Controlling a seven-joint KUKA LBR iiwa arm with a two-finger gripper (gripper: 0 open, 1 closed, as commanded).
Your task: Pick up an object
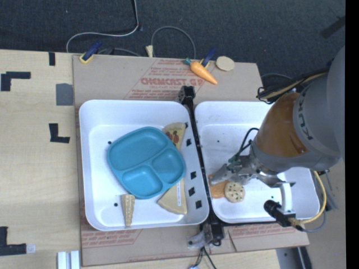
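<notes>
White left bin (90, 150) carries a blue divided plate (146, 161), wedge pieces at its edges and a cone (128, 209). In the right bin (224, 114), the gripper (231, 174) hangs just above a cookie (234, 192) by the divider; finger state can't be told. Far half bare.

Round speckled cookie (234, 192), lying flat in right bin's lower left, touching an orange piece (216, 190)
</notes>
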